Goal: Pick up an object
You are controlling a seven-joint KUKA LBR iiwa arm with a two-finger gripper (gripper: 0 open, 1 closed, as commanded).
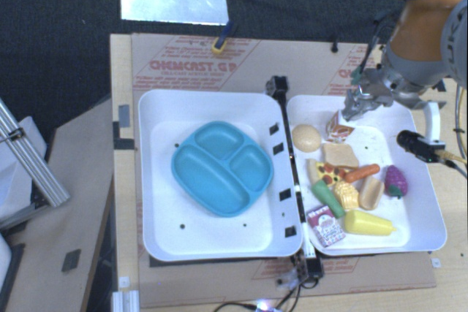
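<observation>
end effector (354, 112) — over right bin's (428, 226) far edge.

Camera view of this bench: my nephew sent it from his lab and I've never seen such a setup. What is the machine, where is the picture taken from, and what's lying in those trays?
The picture comes from one fixed camera above the bench, looking down at a slant. The grey machine with the orange band is a robot arm reaching in from the right; its task is to pick up an object. Its end effector sits just above a small brown and white carton in the right bin. I cannot tell whether it grips anything. That bin holds toy food: an egg-like ball, a carrot, a purple fruit, corn and a yellow piece. The left bin holds a blue divided plate.
</observation>
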